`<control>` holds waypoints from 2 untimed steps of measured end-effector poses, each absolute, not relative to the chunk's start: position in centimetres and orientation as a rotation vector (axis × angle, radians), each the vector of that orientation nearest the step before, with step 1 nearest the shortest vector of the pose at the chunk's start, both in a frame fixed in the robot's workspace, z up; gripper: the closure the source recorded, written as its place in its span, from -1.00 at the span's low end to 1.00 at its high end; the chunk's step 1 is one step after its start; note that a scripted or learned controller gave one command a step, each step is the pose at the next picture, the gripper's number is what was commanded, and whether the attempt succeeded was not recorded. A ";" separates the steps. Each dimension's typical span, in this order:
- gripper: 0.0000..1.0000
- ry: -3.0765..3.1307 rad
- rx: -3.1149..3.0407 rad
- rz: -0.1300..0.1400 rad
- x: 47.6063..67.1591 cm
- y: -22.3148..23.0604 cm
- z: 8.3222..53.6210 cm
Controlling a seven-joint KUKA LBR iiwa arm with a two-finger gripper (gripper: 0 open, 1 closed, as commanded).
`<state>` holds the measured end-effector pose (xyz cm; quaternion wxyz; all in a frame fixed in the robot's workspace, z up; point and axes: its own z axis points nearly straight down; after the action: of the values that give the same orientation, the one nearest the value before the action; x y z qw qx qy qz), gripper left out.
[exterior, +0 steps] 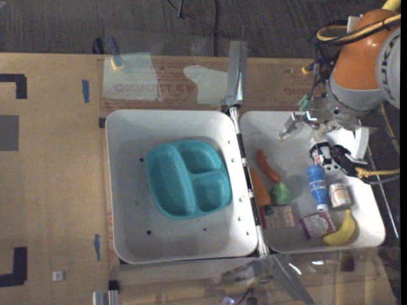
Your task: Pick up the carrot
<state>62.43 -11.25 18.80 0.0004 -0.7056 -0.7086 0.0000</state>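
While the carrot [259, 187] lay along the left wall of the right bin [376, 230], just beside the divider between the two bins, the gripper [321, 131] hung over that bin's far end, well apart from it. Whether it was released or clenched could not be told at that angle; nothing showed in its grasp. A good approach would have carried it toward the near-left of the bin and turned the wrist so the grip spanned the carrot's narrow width, not its length. The wall crowded one side, and a green piece [282, 193] and a red sausage-like item [268, 166] sat close on the other, so a descent over the carrot's middle seemed safest. The teal tray [188, 178] in the left bin [127, 138] played no part.
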 end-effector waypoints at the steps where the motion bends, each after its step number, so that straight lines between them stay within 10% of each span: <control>1: -1.00 -1.796 -2.573 0.003 54.7 -11.5 10.2; 2: -1.00 -1.738 -2.623 -0.009 48.4 -15.6 8.8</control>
<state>48.40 -15.65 8.83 -0.0023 -0.8336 -0.5524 -0.0030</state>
